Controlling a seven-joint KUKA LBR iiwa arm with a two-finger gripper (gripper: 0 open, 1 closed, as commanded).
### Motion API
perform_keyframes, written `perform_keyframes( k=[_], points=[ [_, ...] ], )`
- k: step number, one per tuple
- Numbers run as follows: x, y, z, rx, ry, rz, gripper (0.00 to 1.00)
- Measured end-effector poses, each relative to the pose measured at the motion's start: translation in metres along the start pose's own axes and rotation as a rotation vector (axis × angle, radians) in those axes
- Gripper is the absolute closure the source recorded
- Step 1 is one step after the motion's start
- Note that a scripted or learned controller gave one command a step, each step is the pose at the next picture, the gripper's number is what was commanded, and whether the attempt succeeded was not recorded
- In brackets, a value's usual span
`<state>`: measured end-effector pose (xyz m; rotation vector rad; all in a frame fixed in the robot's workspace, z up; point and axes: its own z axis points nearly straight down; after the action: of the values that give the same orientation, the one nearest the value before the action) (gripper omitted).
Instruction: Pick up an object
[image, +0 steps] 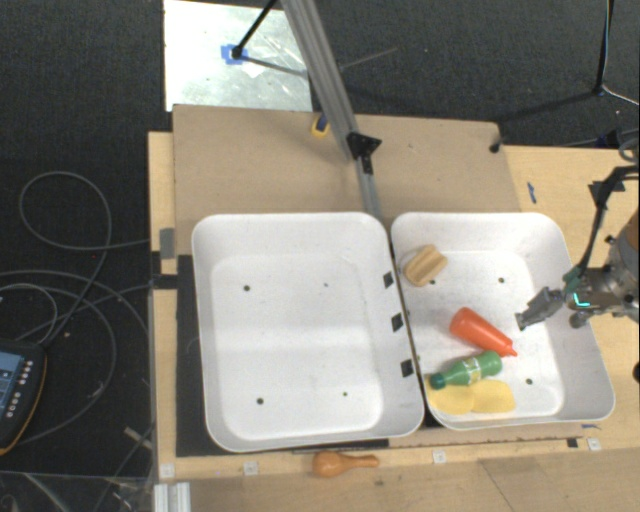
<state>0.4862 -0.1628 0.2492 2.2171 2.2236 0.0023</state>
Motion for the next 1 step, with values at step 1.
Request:
perform_keyframes(
  k=[1],
  points=[
    [0.0034,0.0005,0.0421,0.004,0.001,0.003,0.0]
  ],
)
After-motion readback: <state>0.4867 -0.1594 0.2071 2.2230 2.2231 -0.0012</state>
